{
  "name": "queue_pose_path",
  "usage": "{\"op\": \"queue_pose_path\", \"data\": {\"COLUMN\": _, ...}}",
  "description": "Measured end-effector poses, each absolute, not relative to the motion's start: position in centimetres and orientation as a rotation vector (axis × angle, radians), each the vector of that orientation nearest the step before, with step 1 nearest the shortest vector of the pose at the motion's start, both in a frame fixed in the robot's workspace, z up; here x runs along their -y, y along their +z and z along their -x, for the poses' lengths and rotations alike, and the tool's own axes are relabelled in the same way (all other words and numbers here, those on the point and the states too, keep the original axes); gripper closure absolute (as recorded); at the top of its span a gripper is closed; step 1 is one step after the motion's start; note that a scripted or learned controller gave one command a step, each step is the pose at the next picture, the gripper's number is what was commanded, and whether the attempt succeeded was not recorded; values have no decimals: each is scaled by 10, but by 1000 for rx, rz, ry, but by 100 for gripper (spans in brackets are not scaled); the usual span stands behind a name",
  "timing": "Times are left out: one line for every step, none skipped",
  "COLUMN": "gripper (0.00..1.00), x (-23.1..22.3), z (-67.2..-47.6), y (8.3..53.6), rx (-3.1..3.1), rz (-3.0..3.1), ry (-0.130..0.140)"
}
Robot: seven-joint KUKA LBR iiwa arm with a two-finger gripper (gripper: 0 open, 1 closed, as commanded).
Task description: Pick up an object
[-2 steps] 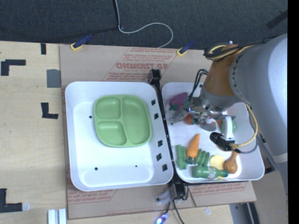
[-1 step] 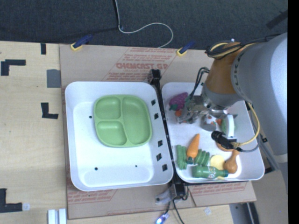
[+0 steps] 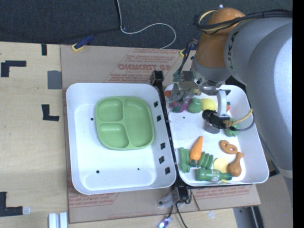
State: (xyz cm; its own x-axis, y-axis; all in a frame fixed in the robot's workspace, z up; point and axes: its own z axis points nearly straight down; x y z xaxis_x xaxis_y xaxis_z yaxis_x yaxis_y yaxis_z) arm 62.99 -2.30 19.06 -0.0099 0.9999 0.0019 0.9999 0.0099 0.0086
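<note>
Camera view: gripper (image 3: 184,95) low at the right bin's (image 3: 251,127) upper-left corner, over small toys (image 3: 187,104) there; jaw state cannot be told; step judged approach to grasp; next move calls for closing and lifting.

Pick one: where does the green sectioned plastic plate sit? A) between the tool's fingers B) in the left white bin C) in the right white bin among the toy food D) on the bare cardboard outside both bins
B: the green sectioned plastic plate lies flat on the floor of the left white bin, while the orange toy carrot and other toy food lie in the right white bin.
</note>
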Motion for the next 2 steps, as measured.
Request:
{"op": "queue_pose_path", "data": {"gripper": 100, "x": -42, "z": -570, "y": 190, "rx": -2234, "rz": -2217, "ry": -4}}
{"op": "queue_pose_path", "data": {"gripper": 100, "x": -74, "z": -505, "y": 304, "rx": -2229, "rz": -2213, "ry": 8}}
